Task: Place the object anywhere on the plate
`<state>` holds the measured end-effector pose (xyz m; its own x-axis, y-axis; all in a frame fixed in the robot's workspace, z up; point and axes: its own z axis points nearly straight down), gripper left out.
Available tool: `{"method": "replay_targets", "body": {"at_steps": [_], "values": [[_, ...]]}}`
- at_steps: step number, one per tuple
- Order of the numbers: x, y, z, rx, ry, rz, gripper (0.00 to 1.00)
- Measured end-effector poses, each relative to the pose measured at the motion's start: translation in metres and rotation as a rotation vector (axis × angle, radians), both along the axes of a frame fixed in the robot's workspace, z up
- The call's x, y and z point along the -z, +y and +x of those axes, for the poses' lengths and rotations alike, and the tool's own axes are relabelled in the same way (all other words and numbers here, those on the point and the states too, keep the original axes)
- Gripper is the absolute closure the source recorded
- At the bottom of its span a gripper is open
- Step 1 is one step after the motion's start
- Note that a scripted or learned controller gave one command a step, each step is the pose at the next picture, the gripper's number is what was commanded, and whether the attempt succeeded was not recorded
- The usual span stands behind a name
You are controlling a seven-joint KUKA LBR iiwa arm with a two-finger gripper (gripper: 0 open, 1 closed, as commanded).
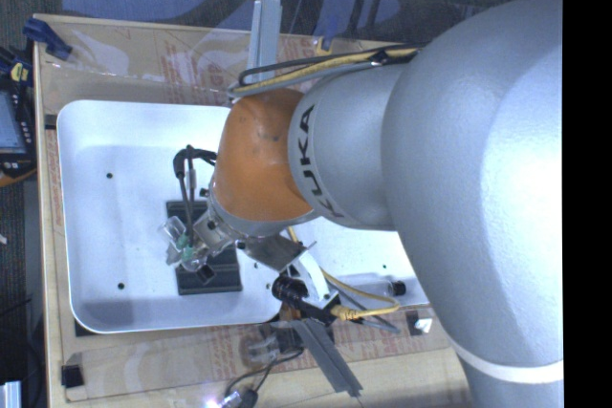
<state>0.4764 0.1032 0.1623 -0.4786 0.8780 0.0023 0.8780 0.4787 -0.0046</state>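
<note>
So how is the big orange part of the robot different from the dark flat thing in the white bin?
The orange band is round and bulging, part of the arm above the bin; the dark flat plate is squarish and lies on the bin's floor. The band is bright orange; the plate is nearly black. The band looks much bigger in the picture, though it is nearer the camera. Both sit over the left white bin, with the gripper between them.

Illumination even and moderately bright, apparently from overhead. The white bin (105, 205) reads clean, with soft grey shading along its near wall and mild glare on its floor. The arm (459, 148) shows broad soft highlights and looms slightly soft-focused. Surrounding floor dim. Fine detail grainy throughout.
</note>
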Motion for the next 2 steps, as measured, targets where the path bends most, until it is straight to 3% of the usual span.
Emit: {"method": "replay_targets", "body": {"at_steps": [1, 2], "values": [[0.062, 0.078, -0.003, 0.319, 0.002, -0.005, 1.0], [-0.07, 0.041, 0.0, 0.001, -0.005, 0.0, 1.0]]}}
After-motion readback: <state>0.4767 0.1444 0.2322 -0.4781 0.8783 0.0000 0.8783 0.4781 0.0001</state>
